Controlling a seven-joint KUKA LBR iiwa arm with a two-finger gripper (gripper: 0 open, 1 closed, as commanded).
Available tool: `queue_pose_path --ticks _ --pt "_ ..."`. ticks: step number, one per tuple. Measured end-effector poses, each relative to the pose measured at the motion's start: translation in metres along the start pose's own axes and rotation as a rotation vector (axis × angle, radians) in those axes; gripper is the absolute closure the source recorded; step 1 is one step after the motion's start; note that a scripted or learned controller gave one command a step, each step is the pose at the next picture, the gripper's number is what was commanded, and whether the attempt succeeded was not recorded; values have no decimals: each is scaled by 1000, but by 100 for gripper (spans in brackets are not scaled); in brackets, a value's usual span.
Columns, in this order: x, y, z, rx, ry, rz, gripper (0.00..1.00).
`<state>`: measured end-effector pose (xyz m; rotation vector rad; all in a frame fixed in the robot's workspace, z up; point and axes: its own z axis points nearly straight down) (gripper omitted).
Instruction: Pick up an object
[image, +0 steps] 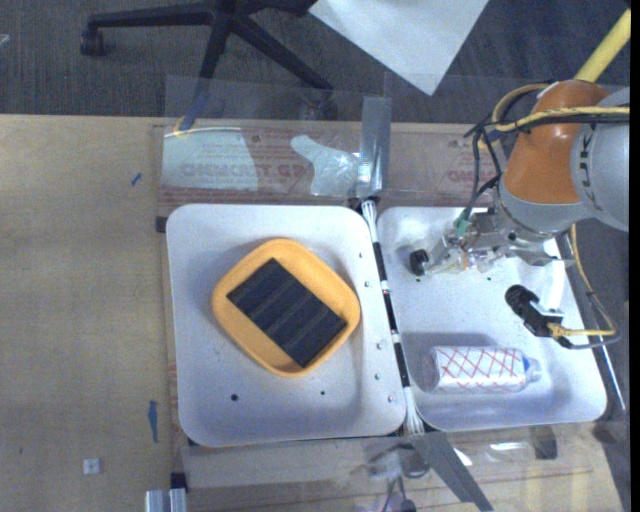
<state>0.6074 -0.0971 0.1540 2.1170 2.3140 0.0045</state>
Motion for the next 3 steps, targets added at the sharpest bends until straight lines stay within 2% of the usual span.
queue_pose_path --ticks 1,2,3 --pt "-14 36 28 3 -4 -48 0" --pt "-19 46 28 8 -8 -134 0" --pt "-89 -14 -66 3 0 -122 0"
